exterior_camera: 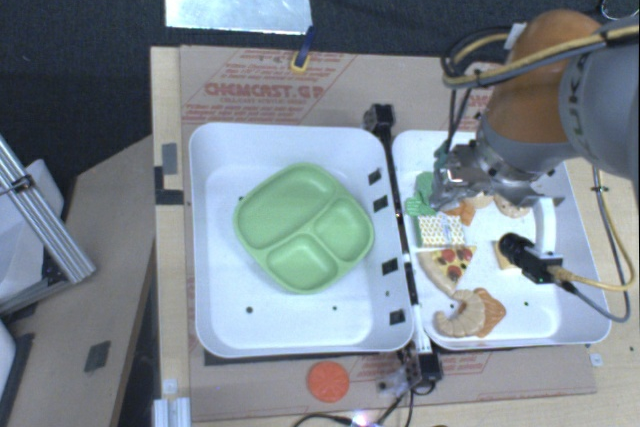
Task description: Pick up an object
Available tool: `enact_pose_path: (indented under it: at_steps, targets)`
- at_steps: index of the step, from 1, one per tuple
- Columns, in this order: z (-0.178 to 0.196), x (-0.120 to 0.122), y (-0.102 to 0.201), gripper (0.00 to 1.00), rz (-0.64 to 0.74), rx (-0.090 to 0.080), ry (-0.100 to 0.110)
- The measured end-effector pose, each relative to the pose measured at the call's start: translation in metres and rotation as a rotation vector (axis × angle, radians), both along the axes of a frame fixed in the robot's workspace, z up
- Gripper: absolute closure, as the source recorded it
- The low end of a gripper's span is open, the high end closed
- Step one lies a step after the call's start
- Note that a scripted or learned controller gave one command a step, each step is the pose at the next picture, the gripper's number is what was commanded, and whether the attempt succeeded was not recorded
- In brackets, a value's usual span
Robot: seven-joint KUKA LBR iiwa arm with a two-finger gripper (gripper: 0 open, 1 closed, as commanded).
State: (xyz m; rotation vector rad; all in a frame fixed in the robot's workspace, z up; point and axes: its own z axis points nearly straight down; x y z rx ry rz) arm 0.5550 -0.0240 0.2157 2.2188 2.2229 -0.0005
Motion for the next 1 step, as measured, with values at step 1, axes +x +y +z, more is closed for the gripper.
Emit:
enact_pose_path:
  at_steps: [1]
  targets:
    - [0.0126,-0.0108,0.0081,1.00,0.004,0.002,-0.001]
